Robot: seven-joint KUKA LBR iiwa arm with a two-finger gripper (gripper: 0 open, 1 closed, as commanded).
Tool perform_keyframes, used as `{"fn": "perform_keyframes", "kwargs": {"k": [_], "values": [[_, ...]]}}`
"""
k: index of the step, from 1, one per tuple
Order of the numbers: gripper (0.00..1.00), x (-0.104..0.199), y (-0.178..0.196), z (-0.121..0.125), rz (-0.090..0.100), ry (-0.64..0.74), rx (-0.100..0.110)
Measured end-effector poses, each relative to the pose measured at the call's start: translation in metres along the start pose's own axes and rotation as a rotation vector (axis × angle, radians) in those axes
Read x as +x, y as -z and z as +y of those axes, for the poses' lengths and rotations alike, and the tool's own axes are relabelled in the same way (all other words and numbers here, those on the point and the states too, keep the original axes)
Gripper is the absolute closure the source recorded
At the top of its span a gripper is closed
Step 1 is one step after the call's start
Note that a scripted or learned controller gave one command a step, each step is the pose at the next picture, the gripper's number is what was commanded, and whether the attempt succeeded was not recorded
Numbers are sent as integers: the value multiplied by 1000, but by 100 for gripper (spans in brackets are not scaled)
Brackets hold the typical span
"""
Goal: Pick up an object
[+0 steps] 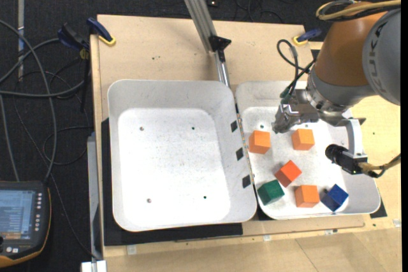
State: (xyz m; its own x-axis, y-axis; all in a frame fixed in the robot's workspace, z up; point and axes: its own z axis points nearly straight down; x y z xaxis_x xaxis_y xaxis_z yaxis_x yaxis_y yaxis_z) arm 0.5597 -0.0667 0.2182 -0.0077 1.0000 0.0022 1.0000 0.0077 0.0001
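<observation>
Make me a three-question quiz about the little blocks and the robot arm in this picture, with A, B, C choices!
1. Which shallow white bin holds the small cube blocks?
A. the left one
B. the right one
C. both

2. How many orange cube blocks are there?
A. two
B. four
C. six

3. Where is the dark green cube block?
A. lying on the bin floor
B. lifted in the air
C. stacked on the blue cube

Answers:
1 B: all six blocks lie in the right bin.
2 B: orange ones at and.
3 A: the dark green cube block rests on the floor, apart from the blue cube block and from the gripper.
</observation>
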Motion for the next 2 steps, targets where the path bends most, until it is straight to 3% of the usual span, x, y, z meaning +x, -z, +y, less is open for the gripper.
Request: {"fn": "perform_keyframes", "kwargs": {"k": [2], "values": [[100, 90, 1, -16, -1, 1, 2]]}}
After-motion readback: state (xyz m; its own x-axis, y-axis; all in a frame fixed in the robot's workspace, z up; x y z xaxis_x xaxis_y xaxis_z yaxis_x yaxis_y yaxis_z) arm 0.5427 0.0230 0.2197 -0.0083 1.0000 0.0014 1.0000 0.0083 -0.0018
